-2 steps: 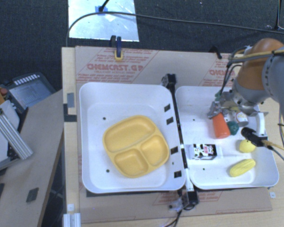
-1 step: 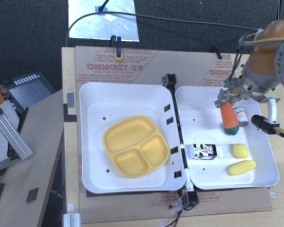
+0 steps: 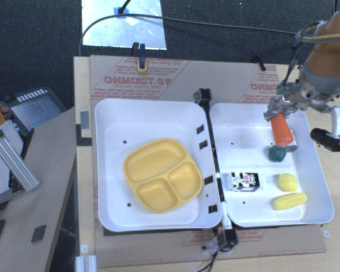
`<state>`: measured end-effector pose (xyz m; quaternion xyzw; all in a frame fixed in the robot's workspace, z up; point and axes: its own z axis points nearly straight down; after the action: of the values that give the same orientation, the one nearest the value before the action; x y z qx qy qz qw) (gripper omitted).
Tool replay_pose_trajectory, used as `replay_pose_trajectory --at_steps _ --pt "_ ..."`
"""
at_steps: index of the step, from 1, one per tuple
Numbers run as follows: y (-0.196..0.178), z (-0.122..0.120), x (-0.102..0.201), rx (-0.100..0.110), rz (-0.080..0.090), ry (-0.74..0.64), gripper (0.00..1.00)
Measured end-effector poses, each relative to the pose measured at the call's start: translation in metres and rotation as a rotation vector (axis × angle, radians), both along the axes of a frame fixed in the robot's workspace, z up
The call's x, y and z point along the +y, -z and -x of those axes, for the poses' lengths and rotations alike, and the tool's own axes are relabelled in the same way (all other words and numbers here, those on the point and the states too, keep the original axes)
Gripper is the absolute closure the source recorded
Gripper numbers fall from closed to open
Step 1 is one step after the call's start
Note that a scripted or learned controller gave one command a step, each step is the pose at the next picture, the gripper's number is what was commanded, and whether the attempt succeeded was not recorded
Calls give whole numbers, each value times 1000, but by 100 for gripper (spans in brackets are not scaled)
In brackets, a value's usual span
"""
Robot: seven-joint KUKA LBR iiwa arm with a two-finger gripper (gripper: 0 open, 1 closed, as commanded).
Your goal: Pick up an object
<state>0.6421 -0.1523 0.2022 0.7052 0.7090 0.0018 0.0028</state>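
My gripper [image 3: 276, 112] hangs over the far part of the right bin [image 3: 238, 123]. It is shut on the upper end of an orange carrot-shaped piece [image 3: 282, 131], which slants down from the fingers toward the bin floor. A small grey shadow lies just below the carrot's lower end. Right under it sits a teal round piece [image 3: 277, 154]. Nearer the front are a yellow lemon [image 3: 288, 181] and a yellow corn-like piece [image 3: 289, 200].
A small black-and-white carton [image 3: 245, 181] lies by the divider in the right bin. The left bin [image 3: 110, 123] holds a yellow three-compartment plate [image 3: 161, 174]. Cardboard lies under both bins, and grey equipment stands at far left.
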Motion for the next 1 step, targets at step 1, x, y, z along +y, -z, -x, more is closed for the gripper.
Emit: replay_pose_trajectory --at_steps 1 --pt "-50 -1 0 0 0 0 100"
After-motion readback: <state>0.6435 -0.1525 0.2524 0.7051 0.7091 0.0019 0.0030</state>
